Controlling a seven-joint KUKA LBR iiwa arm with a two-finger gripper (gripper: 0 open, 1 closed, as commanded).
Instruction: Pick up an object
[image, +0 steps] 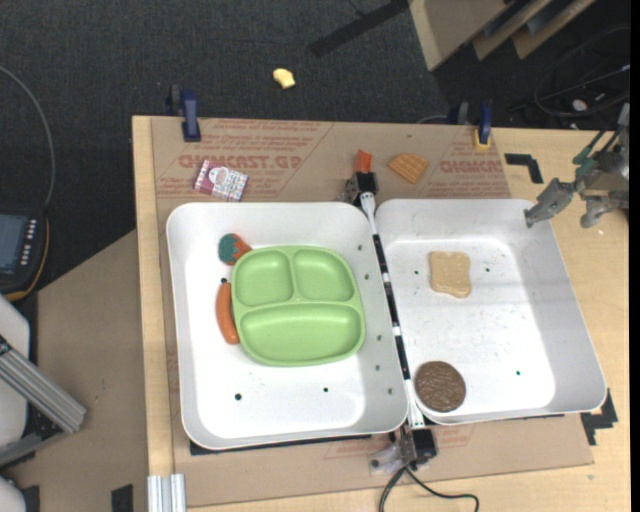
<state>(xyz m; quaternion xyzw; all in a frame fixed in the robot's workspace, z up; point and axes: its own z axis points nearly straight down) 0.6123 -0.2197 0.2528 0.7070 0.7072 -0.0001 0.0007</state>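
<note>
Left bin (200, 400): I see a shallow white tray on the left half of the bench, pressed up against its twin along the centre seam.
Green plate (297, 305): a three-compartment divided plate, sitting flat in the middle of the left bin.
Orange sausage (227, 312): I read it as a toy sausage, lying lengthwise just beside the plate's left edge, seemingly touching it.
Round toy (235, 247): a small teal and red-orange piece at the plate's upper left corner, tucked against the rim.
Card (221, 180): a small pink and white printed card on the brown board, above the left bin.
Cracker (408, 167): an orange waffle-patterned piece on the board, above the seam and outside both bins.
Right bin (540, 340): the second white tray, on the right half of the bench.
Toast slice (450, 273): a tan bread-shaped piece lying flat in the upper middle of the right bin.
Brown disc (440, 386): a round, dark patty-like piece at the near left corner of the right bin.
Gripper (590, 190): I find it at the far right, above the right bin's upper right corner, well apart from every object and holding nothing; how wide it stands I cannot tell from here.
</note>
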